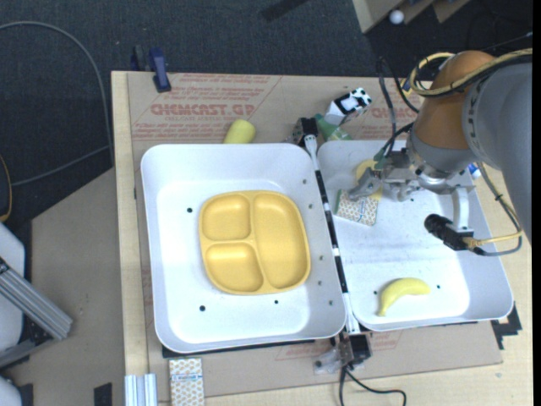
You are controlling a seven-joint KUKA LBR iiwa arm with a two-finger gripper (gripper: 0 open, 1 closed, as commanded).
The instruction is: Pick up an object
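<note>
Pincer [372,184] low in right bin [482,286], at 10 o'clock corner, touching patterned packet [358,210]; finger state: cannot tell. Banana [401,292] at 6 o'clock. Yellow divided plate [254,241] centred in left bin [169,184].

Two white bins [161,227], one yellow plate [254,242], one banana [401,293].

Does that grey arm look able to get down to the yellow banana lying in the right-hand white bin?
Probably yes. The yellow banana lies alone on the open floor of the right white bin, nothing over it, and the gripper is already above that bin, near a small patterned packet.
</note>
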